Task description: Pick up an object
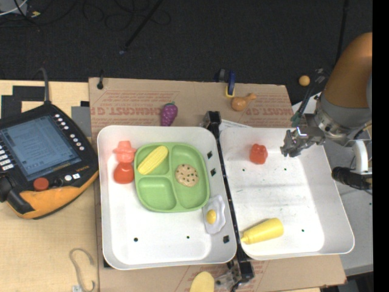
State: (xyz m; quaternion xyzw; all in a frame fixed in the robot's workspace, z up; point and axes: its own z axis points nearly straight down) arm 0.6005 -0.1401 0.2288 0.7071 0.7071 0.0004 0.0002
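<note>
The dark two-finger gripper [294,143] is small and murky against the white right-hand bin [316,224] — how its tips stand cannot be made out. The grey arm with its orange band [357,56] runs off the right edge. A yellow rounded toy [202,281] is cut by the bottom edge, and the black-and-orange handheld control pendant [36,157] by the left — its screen text is too small to read.
</note>
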